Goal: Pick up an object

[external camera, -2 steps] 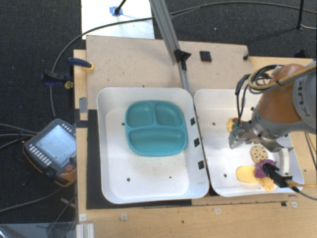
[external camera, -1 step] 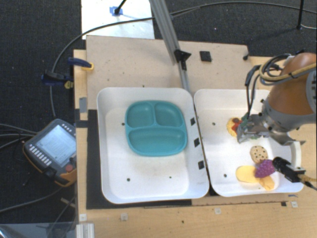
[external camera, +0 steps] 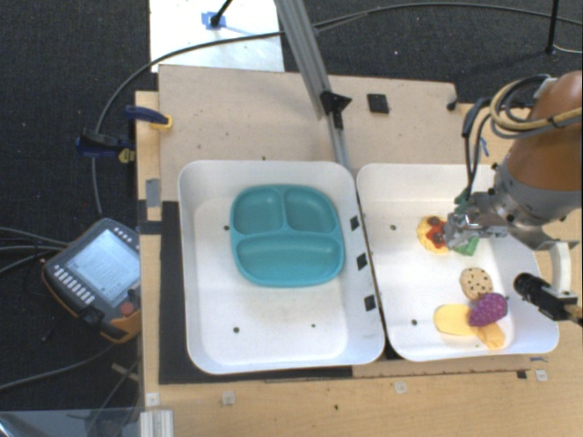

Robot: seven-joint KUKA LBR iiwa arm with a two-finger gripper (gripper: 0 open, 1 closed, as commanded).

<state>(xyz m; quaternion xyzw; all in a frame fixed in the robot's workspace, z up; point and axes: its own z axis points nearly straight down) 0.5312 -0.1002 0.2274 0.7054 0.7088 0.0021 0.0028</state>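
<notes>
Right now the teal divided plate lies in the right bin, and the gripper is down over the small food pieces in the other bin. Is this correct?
Not quite. The camera view shows the teal divided plate lying in the left bin, not the right one. The gripper is down over the small food pieces in the other bin, the right bin, as you said.

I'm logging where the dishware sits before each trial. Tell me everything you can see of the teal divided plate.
The teal divided plate lies flat and right side up in the left bin, nearer that bin's far edge than its near one. It looks like smooth moulded plastic, a rounded rectangle with a raised rim. Ridges split it into three compartments: two smaller ones on the far side and one long one on the near side. All three look bare. Nothing touches it but the bin floor beneath.
</notes>
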